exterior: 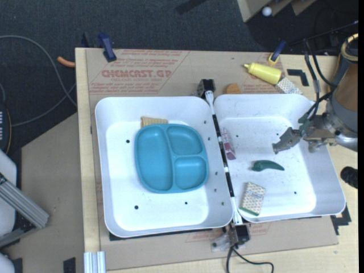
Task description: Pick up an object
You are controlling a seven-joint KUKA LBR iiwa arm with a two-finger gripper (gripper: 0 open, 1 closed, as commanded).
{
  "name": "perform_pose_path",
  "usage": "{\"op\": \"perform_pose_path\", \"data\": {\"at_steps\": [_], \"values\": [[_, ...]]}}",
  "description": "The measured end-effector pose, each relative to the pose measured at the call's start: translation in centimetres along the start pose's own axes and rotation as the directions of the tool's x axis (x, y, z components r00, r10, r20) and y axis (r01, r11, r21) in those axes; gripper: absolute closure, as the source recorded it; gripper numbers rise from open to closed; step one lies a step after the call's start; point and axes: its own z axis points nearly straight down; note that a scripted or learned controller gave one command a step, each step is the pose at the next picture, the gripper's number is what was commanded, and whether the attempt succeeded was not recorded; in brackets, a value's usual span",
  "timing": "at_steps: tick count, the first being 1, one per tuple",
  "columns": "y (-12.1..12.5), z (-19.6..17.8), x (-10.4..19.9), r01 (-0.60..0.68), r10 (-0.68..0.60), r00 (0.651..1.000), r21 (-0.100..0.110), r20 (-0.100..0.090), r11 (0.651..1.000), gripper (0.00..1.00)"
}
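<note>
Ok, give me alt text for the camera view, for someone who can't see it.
The gripper hovers in the right bin above a dark green object, holding nothing; a patterned packet lies nearer the front. The left bin holds a blue divided plate.

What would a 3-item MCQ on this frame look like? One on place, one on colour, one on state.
1. Where is the blue divided plate?
A. left bin
B. right bin
C. on the bench outside the bins

2. What colour is the small curved object in the right bin?
A. yellow
B. dark green
C. red

3. How does the plate lie?
A. upside down
B. on edge
C. flat, compartments up

Answers: 1 A, it sits mid left bin. 2 B, it reads dark green on white, just below the gripper. 3 C, its three compartments face the camera.
</note>
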Motion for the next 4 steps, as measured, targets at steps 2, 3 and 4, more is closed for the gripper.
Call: {"op": "perform_pose_path", "data": {"at_steps": [2,3,4], "values": [[4.4,15.3,-0.2,-0.002,0.002,1.0,-0.001,0.0,1.0,1.0],[4.4,15.3,-0.2,-0.002,0.002,1.0,-0.001,0.0,1.0,0.0],[0.2,16.8,-1.1,-0.001,0.001,1.0,0.003,-0.001,1.0,0.0]]}}
